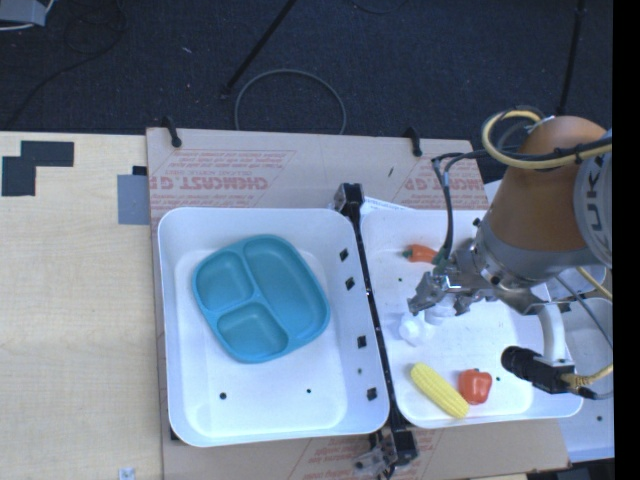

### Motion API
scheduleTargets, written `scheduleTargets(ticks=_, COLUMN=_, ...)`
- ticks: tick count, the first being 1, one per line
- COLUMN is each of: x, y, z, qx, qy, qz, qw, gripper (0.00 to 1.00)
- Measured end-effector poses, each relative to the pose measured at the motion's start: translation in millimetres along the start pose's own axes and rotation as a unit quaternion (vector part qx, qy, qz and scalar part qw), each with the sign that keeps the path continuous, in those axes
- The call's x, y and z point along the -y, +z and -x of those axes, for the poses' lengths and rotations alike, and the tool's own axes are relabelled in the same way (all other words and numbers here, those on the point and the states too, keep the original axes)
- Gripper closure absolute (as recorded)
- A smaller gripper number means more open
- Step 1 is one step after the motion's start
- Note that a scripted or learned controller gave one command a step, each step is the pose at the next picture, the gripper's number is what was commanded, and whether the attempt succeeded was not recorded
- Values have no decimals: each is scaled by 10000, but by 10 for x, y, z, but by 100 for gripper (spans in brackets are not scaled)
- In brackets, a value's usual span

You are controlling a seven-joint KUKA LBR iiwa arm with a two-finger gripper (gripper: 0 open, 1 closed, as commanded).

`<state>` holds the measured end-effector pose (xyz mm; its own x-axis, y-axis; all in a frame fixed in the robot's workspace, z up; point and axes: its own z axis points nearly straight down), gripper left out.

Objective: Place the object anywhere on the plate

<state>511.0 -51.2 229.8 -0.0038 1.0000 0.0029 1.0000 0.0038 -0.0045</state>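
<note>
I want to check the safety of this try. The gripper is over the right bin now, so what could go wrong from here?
1. The gripper hangs beside a small white object, apart from the corn and red pepper; a grasp may miss.
2. The blue plate lies in the left bin, so a carried item might catch on the black divider or drop there.

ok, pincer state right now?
pincer: cannot tell open or closed; it sits low in the right bin above a small white object; nothing visibly held.
</note>
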Motion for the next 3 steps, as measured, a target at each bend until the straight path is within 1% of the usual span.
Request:
scheduleTargets(ticks=1, x=68, y=-88, z=-522, qx=2, qy=-7, qz=6, qw=10000, gripper=100)
scheduleTargets(ticks=3, x=218, y=140, z=-1663, qx=10, qy=-2, qz=-14, qw=10000, gripper=100)
